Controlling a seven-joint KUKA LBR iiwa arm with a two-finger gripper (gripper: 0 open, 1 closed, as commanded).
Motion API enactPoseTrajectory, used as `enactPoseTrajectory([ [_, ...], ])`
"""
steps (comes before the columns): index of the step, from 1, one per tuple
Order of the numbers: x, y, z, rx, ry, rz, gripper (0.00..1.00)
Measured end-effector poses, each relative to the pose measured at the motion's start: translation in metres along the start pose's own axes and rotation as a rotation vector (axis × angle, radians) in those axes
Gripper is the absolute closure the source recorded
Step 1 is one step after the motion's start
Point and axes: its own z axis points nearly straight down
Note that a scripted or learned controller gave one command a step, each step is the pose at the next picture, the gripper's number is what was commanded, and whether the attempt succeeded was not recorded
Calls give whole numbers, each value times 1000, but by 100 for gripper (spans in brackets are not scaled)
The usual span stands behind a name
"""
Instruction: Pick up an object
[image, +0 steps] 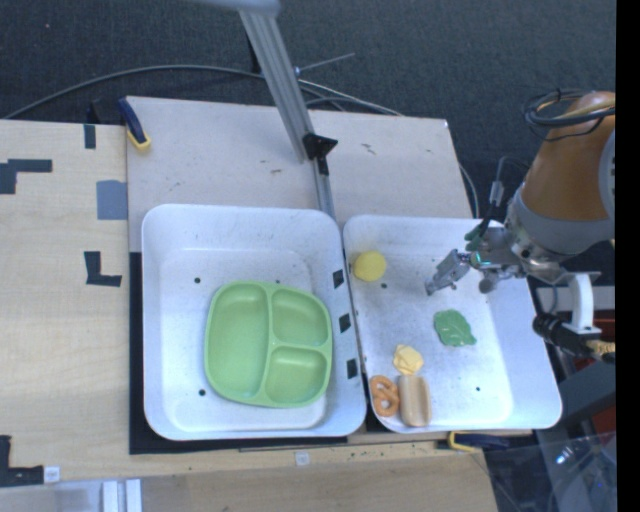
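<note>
The right bin holds several toy foods. A yellow ball lies near its upper left. A green leafy piece lies in the middle right, and a small yellow piece lies below it. At the front edge an orange pretzel rests beside a tan bread roll. My gripper hangs over the upper right of this bin, just above the green piece and to the right of the yellow ball. It is open, with nothing between its fingers.
The left bin holds a light green divided plate. A grey pole slants in from the top down to the wall between the bins. A blue and yellow clamp sits at the board's back left corner.
</note>
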Motion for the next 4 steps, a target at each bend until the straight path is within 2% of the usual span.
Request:
enactPoseTrajectory([
  [1, 0, 0, 0, 0, 0, 1, 0],
  [2, 2, -9, 60, 5, 0, 2, 0],
  [3, -2, -5, 121, 6, 0, 2, 0],
  [4, -1, -4, 140, -3, -1, 1, 0],
])
